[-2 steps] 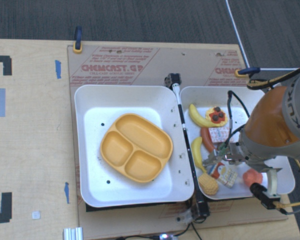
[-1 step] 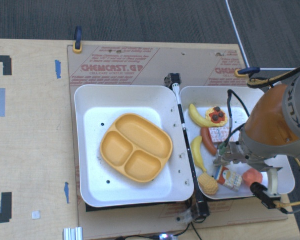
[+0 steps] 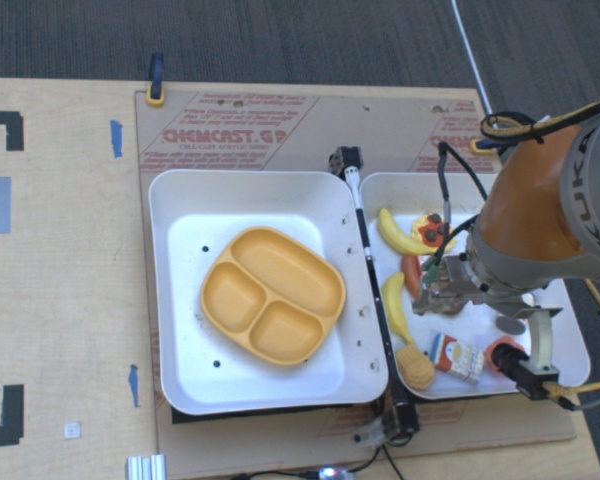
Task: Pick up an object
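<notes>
- The hand [image 3: 442,293] hovered low in the right bin [image 3: 576,340], beside a red sausage-shaped toy [image 3: 411,271]; its grip could not be told.
- Probably light, smooth plastic, the toy looked best taken across its narrow middle.

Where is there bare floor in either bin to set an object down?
Left bin: bare white floor rings the yellow divided plate, widest along the far wall and at the near left corner. The plate's three compartments hold nothing. Right bin: crowded, with two bananas, a waffle-like toy, a small carton and the end effector above them.
</notes>
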Motion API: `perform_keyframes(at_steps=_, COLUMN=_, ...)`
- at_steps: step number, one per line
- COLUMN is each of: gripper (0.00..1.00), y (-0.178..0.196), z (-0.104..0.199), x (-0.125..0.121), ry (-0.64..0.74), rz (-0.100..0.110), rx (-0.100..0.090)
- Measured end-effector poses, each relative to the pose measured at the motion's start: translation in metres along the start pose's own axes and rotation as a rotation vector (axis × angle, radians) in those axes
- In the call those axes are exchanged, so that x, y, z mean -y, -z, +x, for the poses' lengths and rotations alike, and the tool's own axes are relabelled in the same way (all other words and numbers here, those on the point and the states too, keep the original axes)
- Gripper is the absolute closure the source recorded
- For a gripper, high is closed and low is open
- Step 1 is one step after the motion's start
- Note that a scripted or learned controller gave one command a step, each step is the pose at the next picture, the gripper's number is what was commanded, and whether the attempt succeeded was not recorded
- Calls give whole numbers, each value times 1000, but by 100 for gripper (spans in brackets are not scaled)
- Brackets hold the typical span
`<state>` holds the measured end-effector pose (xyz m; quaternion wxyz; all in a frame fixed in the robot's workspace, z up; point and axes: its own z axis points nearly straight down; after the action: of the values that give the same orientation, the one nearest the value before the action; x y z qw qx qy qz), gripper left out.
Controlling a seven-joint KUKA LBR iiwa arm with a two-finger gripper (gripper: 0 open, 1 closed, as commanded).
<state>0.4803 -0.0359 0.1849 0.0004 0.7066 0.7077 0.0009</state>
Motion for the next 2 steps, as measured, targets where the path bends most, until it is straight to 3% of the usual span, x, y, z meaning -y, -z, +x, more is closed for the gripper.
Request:
perform_keyframes(at_steps=1, gripper=0, y=0, z=0, x=0, ry=0, rz=0, rx=0)
perform_keyframes(at_steps=2, gripper=0, y=-90, z=-57, x=-10, ry=-3, rz=-2, rx=3)
